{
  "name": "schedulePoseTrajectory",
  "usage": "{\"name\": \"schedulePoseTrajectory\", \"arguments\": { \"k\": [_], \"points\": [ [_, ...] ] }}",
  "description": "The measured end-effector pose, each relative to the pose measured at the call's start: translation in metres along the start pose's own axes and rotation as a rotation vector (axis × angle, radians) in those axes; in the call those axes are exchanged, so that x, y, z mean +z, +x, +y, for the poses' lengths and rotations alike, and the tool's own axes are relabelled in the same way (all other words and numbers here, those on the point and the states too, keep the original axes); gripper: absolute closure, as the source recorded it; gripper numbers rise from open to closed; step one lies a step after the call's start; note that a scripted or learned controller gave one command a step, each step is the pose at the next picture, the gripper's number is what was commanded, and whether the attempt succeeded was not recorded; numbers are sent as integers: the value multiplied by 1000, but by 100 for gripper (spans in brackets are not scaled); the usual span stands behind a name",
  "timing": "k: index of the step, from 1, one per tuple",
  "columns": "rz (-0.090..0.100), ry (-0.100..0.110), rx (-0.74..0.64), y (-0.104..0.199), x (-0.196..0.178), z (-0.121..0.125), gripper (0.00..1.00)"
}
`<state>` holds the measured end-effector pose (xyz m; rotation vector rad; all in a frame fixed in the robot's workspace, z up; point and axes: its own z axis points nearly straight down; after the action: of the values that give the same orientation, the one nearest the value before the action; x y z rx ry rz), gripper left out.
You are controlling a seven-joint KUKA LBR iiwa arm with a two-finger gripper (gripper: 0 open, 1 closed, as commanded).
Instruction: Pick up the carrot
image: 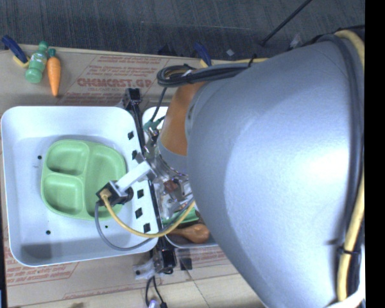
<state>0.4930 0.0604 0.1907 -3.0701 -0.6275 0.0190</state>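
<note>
The carrot (53, 74), orange with a green top, lies on the brown cardboard beyond the far edge of the left bin, at the upper left, outside both bins. My gripper (171, 195) is well away from it, low at the seam between the two bins and largely covered by the arm's big grey body. Nothing can be seen held in it.
A green bottle (35, 66) lies right beside the carrot. A green divided plate (83, 175) rests in the left bin (16, 172). A brown-orange item (194, 233) and something green (181, 218) peek out under the arm in the right bin. A yellow cable (125, 226) loops over the left bin.
</note>
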Motion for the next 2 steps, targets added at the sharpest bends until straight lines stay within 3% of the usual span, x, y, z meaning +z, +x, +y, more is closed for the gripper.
{"name": "schedulePoseTrajectory", "arguments": {
  "k": [1, 2],
  "points": [
    [-6, 0, 130, 6, 78, -63, 0],
    [-7, 6, 119, 8, 70, -65, 100]
  ]
}}
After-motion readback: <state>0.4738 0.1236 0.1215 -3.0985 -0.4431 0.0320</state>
